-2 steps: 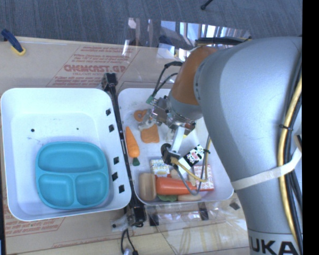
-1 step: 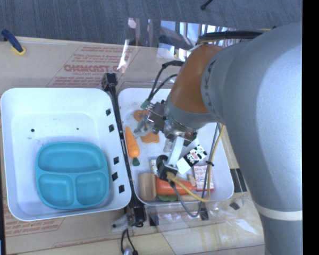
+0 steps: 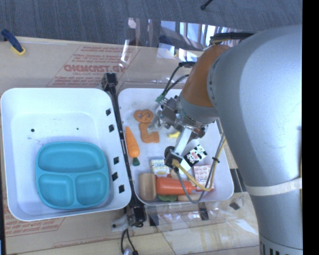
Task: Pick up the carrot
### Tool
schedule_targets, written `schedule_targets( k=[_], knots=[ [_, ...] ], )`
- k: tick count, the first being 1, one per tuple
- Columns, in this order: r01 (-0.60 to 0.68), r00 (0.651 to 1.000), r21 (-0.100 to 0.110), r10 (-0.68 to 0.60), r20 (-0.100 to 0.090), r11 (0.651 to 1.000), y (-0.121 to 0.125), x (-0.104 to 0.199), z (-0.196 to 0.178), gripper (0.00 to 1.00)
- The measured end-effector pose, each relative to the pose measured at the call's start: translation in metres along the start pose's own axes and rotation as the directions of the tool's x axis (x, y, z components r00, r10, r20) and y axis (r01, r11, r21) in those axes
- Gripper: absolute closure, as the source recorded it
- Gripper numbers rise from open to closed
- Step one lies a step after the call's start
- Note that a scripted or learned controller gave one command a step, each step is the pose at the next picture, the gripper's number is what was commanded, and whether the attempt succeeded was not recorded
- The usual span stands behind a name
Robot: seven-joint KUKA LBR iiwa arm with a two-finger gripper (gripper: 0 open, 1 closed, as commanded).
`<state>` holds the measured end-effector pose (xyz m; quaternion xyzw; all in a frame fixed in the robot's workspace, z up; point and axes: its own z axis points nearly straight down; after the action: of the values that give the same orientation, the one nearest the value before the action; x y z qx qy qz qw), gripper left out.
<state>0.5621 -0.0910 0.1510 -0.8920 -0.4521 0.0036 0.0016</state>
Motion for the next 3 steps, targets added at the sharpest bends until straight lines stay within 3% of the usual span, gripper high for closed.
schedule_targets(
  k=[1, 2, 3],
  knots=[
    [-0.031, 1.0, 0.003, 0.031, -0.001, 1.0, -0.011, -0.011, 0.061, 0.0],
    [-0.365, 0.931, 0.001, 0.365, -0.005, 0.931, 0.023, 0.017, 0.059, 0.0],
    [-0.458, 0.889, -0.005, 0.458, -0.016, 0.889, 0.054, 0.059, -0.047, 0.0]
  ],
)
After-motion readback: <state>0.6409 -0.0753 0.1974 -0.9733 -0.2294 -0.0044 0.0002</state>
